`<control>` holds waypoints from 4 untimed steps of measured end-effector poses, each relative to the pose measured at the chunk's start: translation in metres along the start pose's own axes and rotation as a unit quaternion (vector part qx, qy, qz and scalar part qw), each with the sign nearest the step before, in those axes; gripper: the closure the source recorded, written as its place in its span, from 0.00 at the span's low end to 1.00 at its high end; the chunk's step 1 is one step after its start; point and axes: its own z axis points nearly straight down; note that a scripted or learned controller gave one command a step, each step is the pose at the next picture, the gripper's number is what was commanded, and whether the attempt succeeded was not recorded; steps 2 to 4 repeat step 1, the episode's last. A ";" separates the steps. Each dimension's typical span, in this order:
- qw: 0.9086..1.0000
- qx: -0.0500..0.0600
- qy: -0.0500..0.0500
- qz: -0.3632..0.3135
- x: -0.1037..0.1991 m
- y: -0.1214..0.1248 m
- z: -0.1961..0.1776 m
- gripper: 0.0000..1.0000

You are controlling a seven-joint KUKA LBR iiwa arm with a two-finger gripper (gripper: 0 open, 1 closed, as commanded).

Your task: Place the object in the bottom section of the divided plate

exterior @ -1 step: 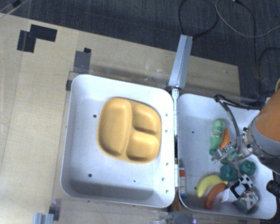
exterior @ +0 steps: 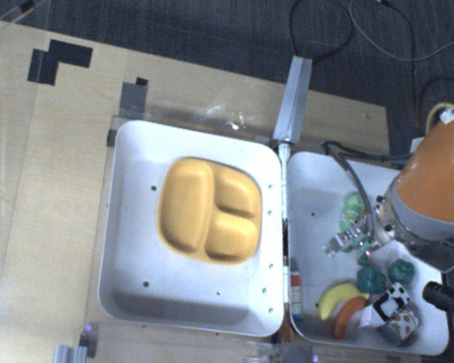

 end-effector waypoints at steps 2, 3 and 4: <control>1.000 0.001 0.000 0.009 -0.020 -0.039 0.017 1.00; 1.000 0.001 0.000 0.009 -0.020 -0.039 0.017 1.00; 1.000 0.001 0.000 0.009 -0.020 -0.039 0.017 1.00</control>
